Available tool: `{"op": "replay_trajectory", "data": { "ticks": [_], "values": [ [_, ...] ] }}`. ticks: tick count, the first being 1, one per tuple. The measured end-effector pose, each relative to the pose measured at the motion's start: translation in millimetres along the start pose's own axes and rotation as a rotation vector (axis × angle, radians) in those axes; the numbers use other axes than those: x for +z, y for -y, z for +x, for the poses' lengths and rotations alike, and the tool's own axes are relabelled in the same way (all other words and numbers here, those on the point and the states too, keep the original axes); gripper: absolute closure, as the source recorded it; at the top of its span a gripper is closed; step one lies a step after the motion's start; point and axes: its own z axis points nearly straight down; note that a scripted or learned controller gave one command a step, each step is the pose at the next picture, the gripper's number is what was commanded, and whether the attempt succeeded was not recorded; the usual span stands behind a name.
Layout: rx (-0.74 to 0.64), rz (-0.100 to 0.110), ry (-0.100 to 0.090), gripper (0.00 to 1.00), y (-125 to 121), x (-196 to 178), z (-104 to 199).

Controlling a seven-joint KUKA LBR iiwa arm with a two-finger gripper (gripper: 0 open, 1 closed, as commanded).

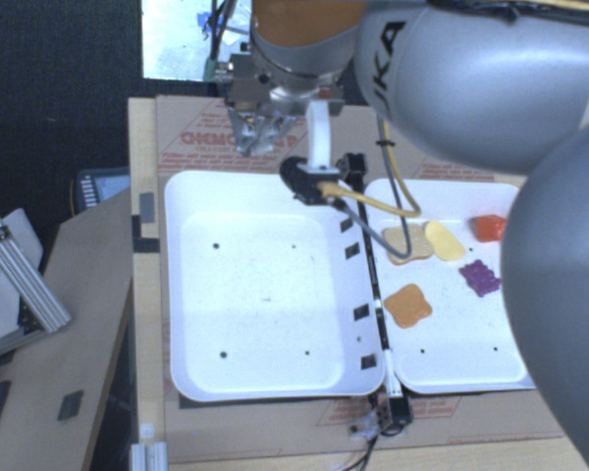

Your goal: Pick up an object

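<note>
I see the pincer hanging above the far rim of the left bin, over the cardboard; its tips blur together, so I cannot tell whether it is spread or pressed together. The grey arm hides the right bin's far corner. That bin holds an orange piece, a purple piece, a yellow piece, a tan piece and a red-orange piece, half hidden.

Five small objects lie in the right of the frame: a tan flat piece touching a pale yellow oval, a red-orange lump further right, a purple knobbly piece below, and an orange slab lower left.
</note>
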Motion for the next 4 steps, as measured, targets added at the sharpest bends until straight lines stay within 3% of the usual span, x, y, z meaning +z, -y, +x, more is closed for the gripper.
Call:
{"op": "replay_trajectory", "data": {
  "ticks": [1,2,3,4],
  "values": [
    [0.008,-0.020,-0.002,1.00,-46.9,-140.0,-7.8],
    [0.013,0.012,0.007,1.00,-39.7,70.7,-8.7],
    [0.007,-0.023,-0.004,1.00,-46.1,-114.3,-7.1],
    [0.012,0.009,0.006,1.00,-44.9,33.2,-7.9]
  ]
}}
